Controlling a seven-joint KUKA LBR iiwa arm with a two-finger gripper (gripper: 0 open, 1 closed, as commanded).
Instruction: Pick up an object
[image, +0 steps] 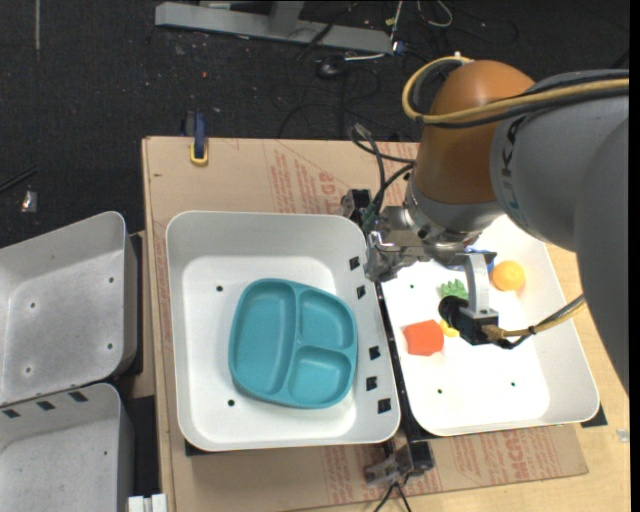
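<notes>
- Orange block (424, 338) is, in my judgement, the easiest thing to pick; it lies in the right bin (500, 400), near that bin's left wall and apart from the other items.
- The task is not done as far as I can see: nothing is lifted and every item rests on a bin floor.
- The arm (470, 130) hangs over the upper left corner of the right bin, close to the wall between the two bins.
- I cannot tell if the jaws are spread or pressed together, because the wrist hides them from this camera. I see no item between them.
- What is left, I think, is the whole pick: to bring the jaws over one item, go down, close on it and raise it.
- Count of bins on the tabletop (260, 165): two, side by side.
- Count in the left bin (200, 250): one teal plate (293, 343) with three compartments, lying flat in the middle.
- Count in the right bin: one orange block, one orange-yellow ball (509, 275) near the upper right, and one green piece (455, 289) partly covered by the robot. That makes three that I can name.
- A small yellow bit shows just beside the block, but it is too hidden for me to say what it is.
</notes>
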